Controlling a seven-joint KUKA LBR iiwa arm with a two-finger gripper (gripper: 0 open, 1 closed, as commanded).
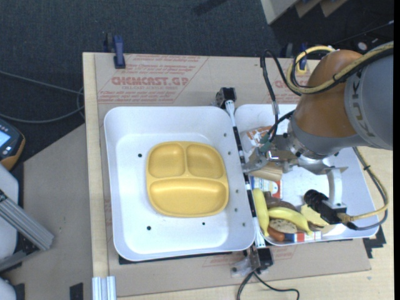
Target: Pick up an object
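Note:
My gripper (261, 160) is low in the right bin (362, 179), near its left wall, with the grey and orange arm above it covering much of that bin. Directly below the gripper lies a small box with orange and white print (267, 181); whether they touch is hidden. A yellow banana (259, 209) lies along the bin's left wall in front of the box. A second banana (289, 216) curves beside it, over a brown round item (281, 227). A packet with red print (255, 134) peeks out behind the gripper.
The left bin (125, 186) holds a yellow divided plate (187, 179) at its middle. A black clamp (225, 96) sits at the far end of the wall between the bins, and another (261, 256) at the near end. A blue clip (117, 50) stands at the bench's back left.

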